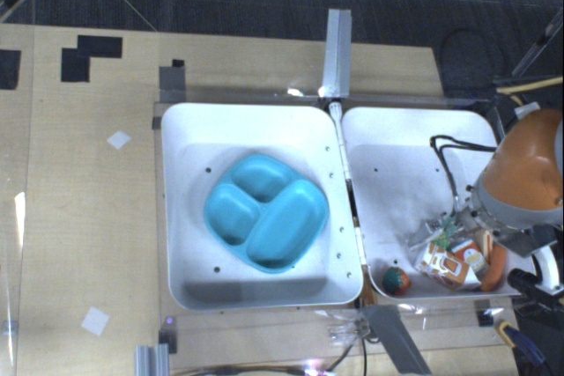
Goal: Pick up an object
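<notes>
While two white bins sit side by side on the bench (pixel 79 216), the left bin (pixel 181 189) holds one blue three-compartment tray (pixel 266 211). Right bin (pixel 388 180): one small red-green ball (pixel 396 280) at the near-left corner, one crinkly orange-white packet (pixel 448 258), one orange carrot-like piece (pixel 495 267) just beside it. Arm (pixel 529 176) hangs over the packet; end effector (pixel 463 224) hidden, opening can't be told.

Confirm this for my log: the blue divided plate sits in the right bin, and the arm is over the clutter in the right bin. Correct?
Not quite. The camera view shows the blue divided plate in the left bin, not the right one. The rest holds: the arm is over the clutter in the right bin.
</notes>
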Available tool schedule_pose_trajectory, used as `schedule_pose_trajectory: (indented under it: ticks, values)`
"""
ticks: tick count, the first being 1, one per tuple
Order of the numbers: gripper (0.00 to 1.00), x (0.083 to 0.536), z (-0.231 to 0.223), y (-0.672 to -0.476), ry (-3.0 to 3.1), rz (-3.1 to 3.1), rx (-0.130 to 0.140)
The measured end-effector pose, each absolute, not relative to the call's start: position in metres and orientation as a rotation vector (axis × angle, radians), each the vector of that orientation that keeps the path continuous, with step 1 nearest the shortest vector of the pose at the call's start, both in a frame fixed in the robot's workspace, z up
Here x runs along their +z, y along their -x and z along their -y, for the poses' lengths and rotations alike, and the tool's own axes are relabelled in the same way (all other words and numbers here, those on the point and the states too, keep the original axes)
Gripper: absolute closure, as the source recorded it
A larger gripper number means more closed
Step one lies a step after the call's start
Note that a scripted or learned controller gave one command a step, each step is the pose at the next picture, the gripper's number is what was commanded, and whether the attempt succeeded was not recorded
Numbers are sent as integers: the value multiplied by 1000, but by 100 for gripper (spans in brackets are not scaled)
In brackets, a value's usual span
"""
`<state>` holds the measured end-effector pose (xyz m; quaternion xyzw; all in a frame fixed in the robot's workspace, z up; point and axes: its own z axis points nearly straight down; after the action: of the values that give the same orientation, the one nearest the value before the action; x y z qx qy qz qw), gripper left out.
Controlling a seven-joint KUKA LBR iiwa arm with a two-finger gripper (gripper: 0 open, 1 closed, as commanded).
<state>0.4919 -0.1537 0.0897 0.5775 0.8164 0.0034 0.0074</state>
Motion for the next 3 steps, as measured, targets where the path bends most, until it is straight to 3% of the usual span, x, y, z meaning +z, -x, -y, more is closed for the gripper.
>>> schedule_pose_trajectory:
  ticks: [1, 2, 3]
  values:
    - [0, 93, 127, -488, -1719, -2625, 3]
    - [0, 164, 124, -560, -1714, -2626, 4]
    - [0, 90, 128, -509, -1619, -2679, 9]
